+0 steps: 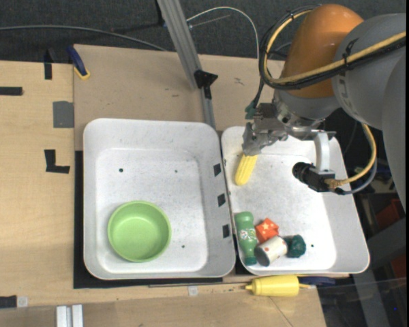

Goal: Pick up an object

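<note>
My gripper (253, 146) hangs over the back left corner of the right bin (341, 203). Its fingers are shut on the top end of a yellow corn cob (245, 170), which points down and slightly left beneath them, close to the bin's left wall. At the front of the same bin lie a green bottle (243, 227), a small red piece (266, 229), a white and grey cylinder (271, 249) and a dark green piece (297, 245), clustered together.
A light green bowl (139, 231) sits in the front left of the left bin (157, 142). A yellow item (276, 286) lies on the bench just in front of the right bin. A grey pole (184, 39) slants down to the bins' back edge.
</note>
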Controlling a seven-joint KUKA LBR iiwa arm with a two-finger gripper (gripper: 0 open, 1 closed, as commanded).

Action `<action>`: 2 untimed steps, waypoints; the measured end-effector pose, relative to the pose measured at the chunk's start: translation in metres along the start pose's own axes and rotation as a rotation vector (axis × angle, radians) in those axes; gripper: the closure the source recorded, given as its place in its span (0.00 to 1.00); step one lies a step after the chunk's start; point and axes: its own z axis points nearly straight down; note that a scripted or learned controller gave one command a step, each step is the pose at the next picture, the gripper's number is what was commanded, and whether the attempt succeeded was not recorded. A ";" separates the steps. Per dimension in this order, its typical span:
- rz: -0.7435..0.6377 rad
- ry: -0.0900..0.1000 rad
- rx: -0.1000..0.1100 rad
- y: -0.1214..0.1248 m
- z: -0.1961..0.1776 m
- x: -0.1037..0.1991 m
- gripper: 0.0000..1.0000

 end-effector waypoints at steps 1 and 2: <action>0.001 -0.001 0.002 -0.010 0.016 0.052 1.00; -0.001 -0.001 0.001 -0.013 0.027 0.114 1.00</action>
